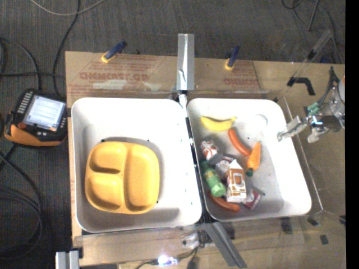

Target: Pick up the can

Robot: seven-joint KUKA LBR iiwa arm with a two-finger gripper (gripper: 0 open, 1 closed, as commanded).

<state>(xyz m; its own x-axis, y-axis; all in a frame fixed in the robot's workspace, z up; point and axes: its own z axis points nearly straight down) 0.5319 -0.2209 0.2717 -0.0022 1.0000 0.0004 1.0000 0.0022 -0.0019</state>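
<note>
One can (209,149), one banana (217,123), two bins (right bin (291,167) crowded); jaws (291,130) state unclear.

the right bin (291,167) holds the clutter: a can (209,149) lies just left of a banana (217,123), a carrot (254,156) and a small carton (236,185). the gripper (291,129) hovers over that bin's right rim. the left bin (78,122) bears 1 yellow tray (122,176).
</note>
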